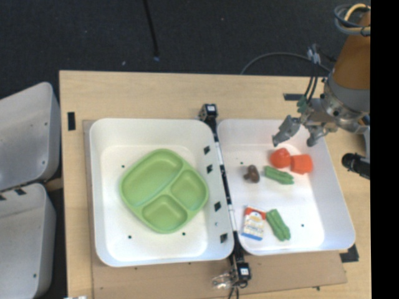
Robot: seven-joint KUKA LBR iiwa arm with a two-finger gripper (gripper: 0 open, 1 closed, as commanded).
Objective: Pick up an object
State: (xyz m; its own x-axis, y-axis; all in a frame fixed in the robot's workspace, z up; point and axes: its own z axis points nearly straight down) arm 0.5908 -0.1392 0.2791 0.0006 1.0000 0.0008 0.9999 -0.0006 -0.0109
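Observation:
My gripper hangs over the back of the right bin, its two fingers spread open with nothing between them. Just below it lie a red-orange toy and an orange block, side by side. A green pod-shaped piece lies in front of them, and a small brown lump sits to its left. Near the bin's front lie a small white and red packet and a second green piece.
The left bin holds a green divided plate. A black-clipped divider runs between the bins. Cables loop behind the right bin. White chairs stand off the bench's left side.

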